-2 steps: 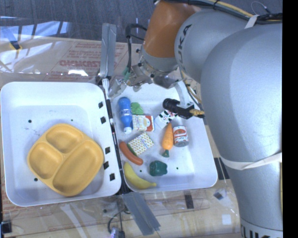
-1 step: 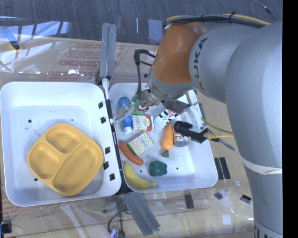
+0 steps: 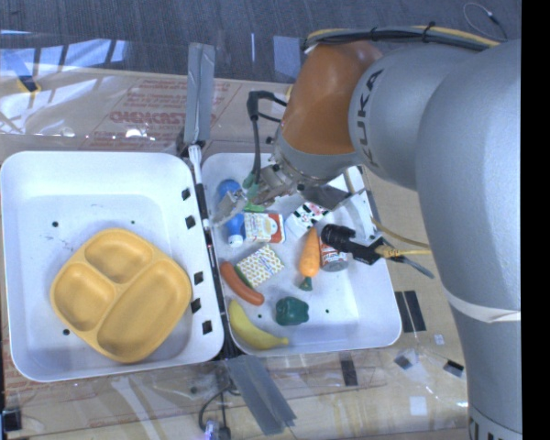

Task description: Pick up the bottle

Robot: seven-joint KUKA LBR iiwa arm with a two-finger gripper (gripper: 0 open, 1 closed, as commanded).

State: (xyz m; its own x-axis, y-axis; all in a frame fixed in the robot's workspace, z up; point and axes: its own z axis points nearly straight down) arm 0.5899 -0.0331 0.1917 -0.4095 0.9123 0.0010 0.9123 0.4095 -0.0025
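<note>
The bottle [image 3: 231, 213] lies in the upper left corner of the right bin [image 3: 378, 312], close to the divider. It is clear with blue at its upper end. My gripper [image 3: 264, 187] hangs low below the orange wrist band, just right of and above the bottle's upper end. The wrist hides much of the gripper, so I cannot tell whether it touches the bottle.
The right bin also holds a small red and white carton [image 3: 261, 226], a checkered block [image 3: 259, 265], a carrot [image 3: 310, 253], a can [image 3: 334, 258], a sausage [image 3: 242, 284], a banana [image 3: 255, 332] and a green pepper [image 3: 291, 311]. A yellow divided plate [image 3: 119, 291] lies in the left bin [image 3: 37, 191].
</note>
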